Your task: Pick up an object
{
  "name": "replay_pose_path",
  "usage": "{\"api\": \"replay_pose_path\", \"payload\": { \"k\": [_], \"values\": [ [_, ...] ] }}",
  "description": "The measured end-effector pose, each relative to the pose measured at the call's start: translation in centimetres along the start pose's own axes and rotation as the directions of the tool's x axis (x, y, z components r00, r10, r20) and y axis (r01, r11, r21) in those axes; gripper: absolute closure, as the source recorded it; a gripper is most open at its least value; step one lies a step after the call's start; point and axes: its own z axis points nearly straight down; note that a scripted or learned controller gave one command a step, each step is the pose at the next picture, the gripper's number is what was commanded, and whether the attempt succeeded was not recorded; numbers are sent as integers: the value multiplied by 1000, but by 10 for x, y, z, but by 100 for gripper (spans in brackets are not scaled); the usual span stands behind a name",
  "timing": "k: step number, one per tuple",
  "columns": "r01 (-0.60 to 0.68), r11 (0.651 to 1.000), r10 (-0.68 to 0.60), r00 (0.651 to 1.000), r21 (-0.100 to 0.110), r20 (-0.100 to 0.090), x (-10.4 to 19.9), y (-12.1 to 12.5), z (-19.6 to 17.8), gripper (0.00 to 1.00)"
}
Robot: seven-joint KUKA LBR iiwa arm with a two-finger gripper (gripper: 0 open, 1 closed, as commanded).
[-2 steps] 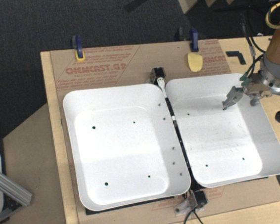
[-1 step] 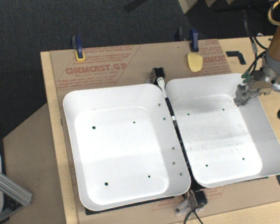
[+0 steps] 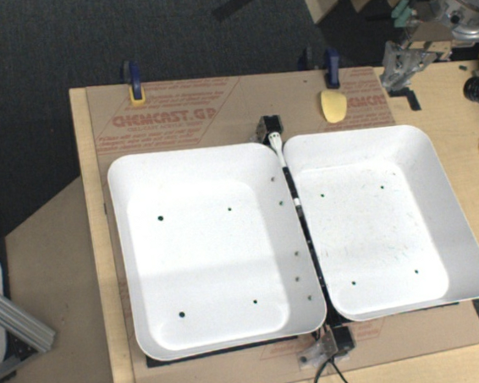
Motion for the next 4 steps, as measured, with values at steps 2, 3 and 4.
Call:
{"api": "replay_pose_path", "payload": {
  "k": [2,3,4],
  "values": [
    [-13,1000,13,1000,26,0,65,10,63,100],
    [-4,1000,4,1000,31,-5,152,20,117,100],
    [-15,1000,15,1000,16,0,115,27,62,100]
  ]
}}
